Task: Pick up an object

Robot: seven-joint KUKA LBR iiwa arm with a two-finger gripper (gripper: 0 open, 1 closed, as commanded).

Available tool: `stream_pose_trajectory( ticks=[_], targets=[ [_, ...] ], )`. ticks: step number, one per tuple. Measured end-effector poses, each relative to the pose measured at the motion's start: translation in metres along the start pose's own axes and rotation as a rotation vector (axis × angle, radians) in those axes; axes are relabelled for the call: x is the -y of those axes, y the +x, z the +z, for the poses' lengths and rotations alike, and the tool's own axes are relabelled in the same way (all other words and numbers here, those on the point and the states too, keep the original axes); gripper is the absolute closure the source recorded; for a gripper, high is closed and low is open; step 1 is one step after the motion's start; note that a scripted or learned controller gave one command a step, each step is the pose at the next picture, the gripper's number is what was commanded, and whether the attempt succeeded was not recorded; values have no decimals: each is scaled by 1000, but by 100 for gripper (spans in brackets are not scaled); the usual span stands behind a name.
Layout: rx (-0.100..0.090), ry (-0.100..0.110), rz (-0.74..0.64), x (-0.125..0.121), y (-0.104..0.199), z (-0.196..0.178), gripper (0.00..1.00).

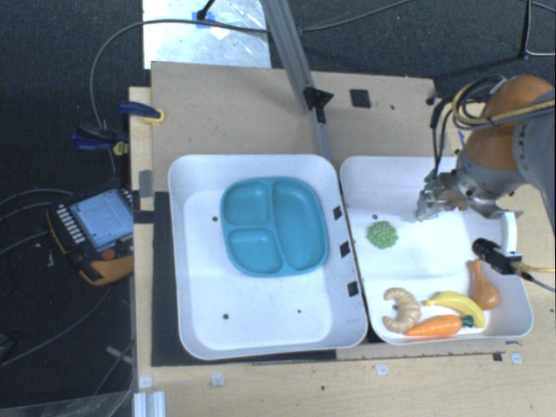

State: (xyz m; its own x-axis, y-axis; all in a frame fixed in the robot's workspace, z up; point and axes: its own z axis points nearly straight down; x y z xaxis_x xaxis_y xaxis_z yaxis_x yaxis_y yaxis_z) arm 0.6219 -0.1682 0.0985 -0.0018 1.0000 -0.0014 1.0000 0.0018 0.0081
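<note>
Nearest the camera, along the front wall of the right bin (521, 324), lie a carrot (433, 327), a croissant (400, 308) at its ten o'clock, and a banana (459, 305) just above the carrot. A brown drumstick-like piece (483, 287), as best the blur allows, sits at the banana's two o'clock. Farther back, a green broccoli floret (381, 234) rests alone on the bin floor. The gripper (431, 205) hangs at the floret's two o'clock, apart from it; whether its fingers stand apart or together, I cannot tell. In the left bin (195, 320) lies a blue divided plate (274, 226). Both bins rest on the desk (234, 102).
</note>
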Motion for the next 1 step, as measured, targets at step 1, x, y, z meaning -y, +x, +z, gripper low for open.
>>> stream_pose_trajectory(
  ticks=[1],
  targets=[
    [0, 3, 3, 6, -5, -59, 100]
  ],
)
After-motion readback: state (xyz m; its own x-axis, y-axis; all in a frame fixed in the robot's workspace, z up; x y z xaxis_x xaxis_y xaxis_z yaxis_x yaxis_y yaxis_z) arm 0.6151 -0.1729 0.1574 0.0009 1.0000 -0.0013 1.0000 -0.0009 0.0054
